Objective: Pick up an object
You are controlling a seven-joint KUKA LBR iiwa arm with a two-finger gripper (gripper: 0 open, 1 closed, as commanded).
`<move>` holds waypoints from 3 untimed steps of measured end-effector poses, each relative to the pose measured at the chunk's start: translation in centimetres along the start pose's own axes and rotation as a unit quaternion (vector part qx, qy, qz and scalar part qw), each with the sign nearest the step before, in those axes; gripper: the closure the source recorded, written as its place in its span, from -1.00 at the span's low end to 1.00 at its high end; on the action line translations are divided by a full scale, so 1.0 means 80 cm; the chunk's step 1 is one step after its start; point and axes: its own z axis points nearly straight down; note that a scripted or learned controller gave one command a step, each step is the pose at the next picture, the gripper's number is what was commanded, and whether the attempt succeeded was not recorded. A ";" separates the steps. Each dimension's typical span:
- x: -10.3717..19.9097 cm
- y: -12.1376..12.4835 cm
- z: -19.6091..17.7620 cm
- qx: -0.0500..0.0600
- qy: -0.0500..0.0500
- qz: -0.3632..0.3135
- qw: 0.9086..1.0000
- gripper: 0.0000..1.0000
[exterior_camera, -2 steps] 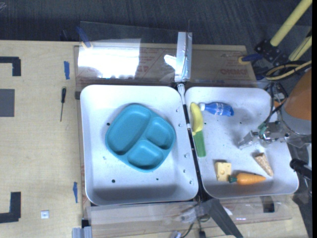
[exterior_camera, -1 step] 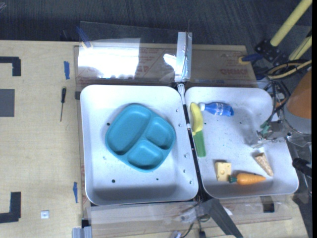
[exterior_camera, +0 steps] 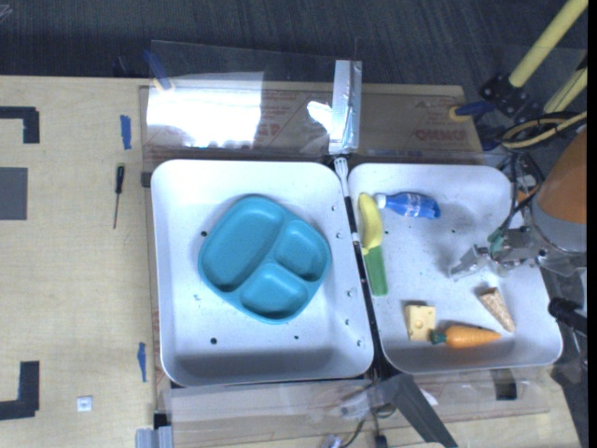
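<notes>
Dark carpet runs behind a pale wooden table [exterior_camera: 65, 278] carrying two white bins side by side; note this as your setting.

Fingers: the gripper [exterior_camera: 474, 261] sits low inside the right bin [exterior_camera: 438, 360], near its right wall. You cannot tell from this view whether the fingers are parted or closed; the metal parts blur together, and nothing is visibly clamped between them. Log no grasp.

Objects, placed relative to the gripper:
- tan wedge-shaped piece [exterior_camera: 495, 307], just below it, closest candidate.
- orange carrot [exterior_camera: 469, 337], further below, lying flat near the bin's front wall.
- yellow cheese block [exterior_camera: 421, 321], below and to the left, touching or just beside the carrot's end.
- blue-and-white bottle [exterior_camera: 409, 205], above and to the left, lying on its side.
- banana [exterior_camera: 370, 220] and green stick-shaped piece [exterior_camera: 376, 270], well to the left, along the divider.
- blue divided tray [exterior_camera: 266, 256], far left, in the left bin [exterior_camera: 187, 343].

Step, by your judgement: approach or descent, object not yet secured. Next move calls for centring the fingers over one item, likely the wedge, then closing and lifting straight up.

Writing: faint reddish printing shows on the board [exterior_camera: 438, 129] behind the bins; unreadable. No brand is legible on the bottle.
</notes>
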 end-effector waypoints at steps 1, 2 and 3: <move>-0.002 0.001 -0.010 0.000 -0.001 0.001 1.000 1.00; 0.014 0.029 0.004 -0.001 -0.006 0.005 1.000 1.00; 0.013 0.029 0.003 -0.001 -0.006 0.005 1.000 -1.00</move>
